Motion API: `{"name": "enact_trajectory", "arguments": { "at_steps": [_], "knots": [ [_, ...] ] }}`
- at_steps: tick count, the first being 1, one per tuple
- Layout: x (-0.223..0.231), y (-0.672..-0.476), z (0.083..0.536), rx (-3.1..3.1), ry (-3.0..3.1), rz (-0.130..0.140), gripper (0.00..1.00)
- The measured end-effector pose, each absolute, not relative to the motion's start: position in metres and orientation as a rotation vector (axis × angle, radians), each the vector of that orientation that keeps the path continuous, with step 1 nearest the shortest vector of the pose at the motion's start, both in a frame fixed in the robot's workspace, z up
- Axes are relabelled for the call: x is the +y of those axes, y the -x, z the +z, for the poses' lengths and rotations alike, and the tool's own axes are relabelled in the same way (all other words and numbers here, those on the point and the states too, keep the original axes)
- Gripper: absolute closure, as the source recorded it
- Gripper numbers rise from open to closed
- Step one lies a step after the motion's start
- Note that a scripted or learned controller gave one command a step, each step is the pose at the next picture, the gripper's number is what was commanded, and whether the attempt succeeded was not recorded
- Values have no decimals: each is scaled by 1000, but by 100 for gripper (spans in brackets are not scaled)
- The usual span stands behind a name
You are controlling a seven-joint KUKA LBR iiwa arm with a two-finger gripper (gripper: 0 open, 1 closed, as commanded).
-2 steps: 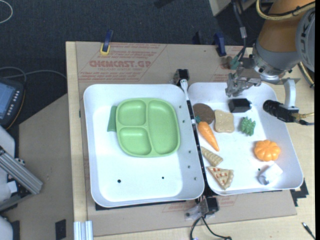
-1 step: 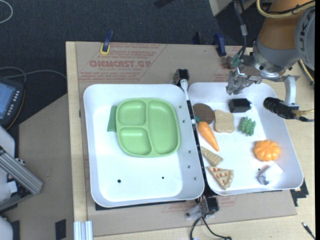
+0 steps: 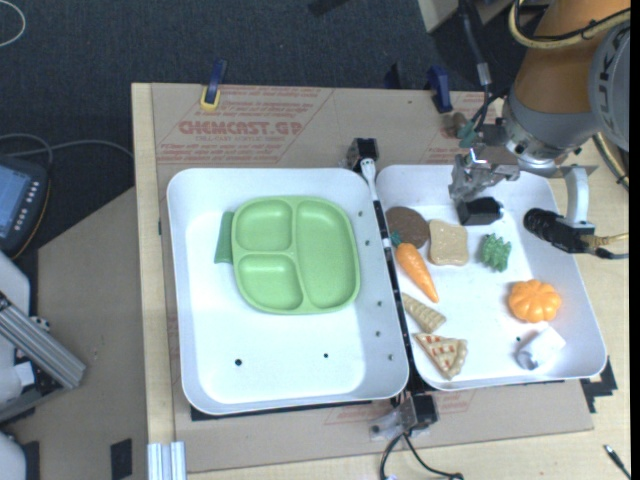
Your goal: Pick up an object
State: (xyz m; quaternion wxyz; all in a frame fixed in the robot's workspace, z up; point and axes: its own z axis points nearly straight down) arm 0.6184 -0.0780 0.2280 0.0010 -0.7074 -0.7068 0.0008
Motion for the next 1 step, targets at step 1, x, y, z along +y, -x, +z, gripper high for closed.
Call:
{"name": "enact_trajectory", "arguments": {
  "at_steps": [1],
  "knots": [
    [-76,-627,217,-2222,2222,1,100]
  ]
}}
